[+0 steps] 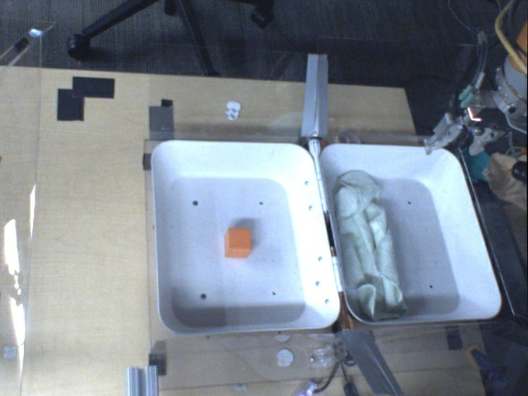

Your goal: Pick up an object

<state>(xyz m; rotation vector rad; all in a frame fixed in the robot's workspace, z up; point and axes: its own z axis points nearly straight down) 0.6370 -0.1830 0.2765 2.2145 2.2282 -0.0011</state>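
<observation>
Over at the far right edge of the bench, the tool (450,130) is hovering, its grip too blurred to tell, so it should be centring squarely above the orange cube (238,242) sitting mid-floor in the left bin (177,172).

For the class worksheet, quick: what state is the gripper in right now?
Gripper: at the right bin's far right corner, holding nothing visible; open or closed cannot be told.
</observation>
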